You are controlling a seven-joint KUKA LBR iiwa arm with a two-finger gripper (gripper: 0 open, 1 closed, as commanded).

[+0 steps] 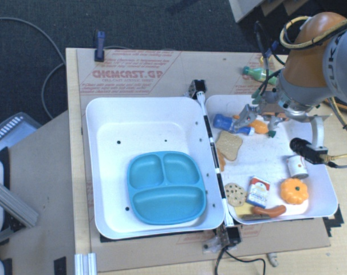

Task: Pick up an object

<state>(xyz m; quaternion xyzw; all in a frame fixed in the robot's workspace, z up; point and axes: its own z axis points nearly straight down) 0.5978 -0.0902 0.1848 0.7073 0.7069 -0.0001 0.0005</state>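
Hovering over the right bin's [328, 202] far end, the gripper [255, 114] sat just beside a blue bottle [231, 124]; finger state impossible to tell. Bottle looked light, stiff, slick, likely to roll; grip its body crosswise.

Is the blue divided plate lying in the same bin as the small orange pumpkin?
No, the blue plate lies in the left bin, while the pumpkin sits in the right bin among the other small items.
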